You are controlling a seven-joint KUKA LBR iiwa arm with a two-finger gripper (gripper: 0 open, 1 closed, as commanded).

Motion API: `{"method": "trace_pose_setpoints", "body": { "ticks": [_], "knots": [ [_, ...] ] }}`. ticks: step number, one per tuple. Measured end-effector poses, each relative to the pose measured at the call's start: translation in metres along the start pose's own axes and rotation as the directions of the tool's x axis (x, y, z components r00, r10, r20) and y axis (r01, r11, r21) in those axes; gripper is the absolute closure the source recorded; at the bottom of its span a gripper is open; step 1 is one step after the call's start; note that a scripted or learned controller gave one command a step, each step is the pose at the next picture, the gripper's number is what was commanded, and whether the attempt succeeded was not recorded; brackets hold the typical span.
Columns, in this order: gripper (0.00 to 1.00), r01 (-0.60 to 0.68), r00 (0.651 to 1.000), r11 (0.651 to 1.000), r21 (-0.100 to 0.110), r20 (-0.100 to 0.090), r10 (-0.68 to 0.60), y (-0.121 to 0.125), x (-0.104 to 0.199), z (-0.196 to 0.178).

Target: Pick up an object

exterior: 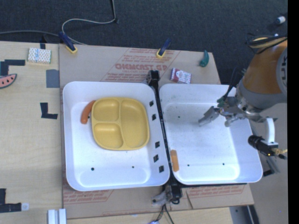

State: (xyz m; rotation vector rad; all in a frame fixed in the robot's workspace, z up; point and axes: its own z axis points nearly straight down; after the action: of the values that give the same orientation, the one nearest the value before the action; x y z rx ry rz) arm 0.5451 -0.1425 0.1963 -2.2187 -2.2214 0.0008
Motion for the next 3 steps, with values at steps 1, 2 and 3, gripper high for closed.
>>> {"method": "trace_pose_setpoints", "body": {
  "ticks": [1,2,3],
  "knots": [
    [0.00,0.000,1.000,1.000,0.002,0.000,0.000,0.037,0.037,0.092],
    [0.00,-0.002,1.000,1.000,-0.004,0.003,0.002,0.030,0.044,0.110],
    [0.00,0.001,1.000,1.000,-0.004,0.003,-0.001,0.117,0.039,0.111]
  ]
}}
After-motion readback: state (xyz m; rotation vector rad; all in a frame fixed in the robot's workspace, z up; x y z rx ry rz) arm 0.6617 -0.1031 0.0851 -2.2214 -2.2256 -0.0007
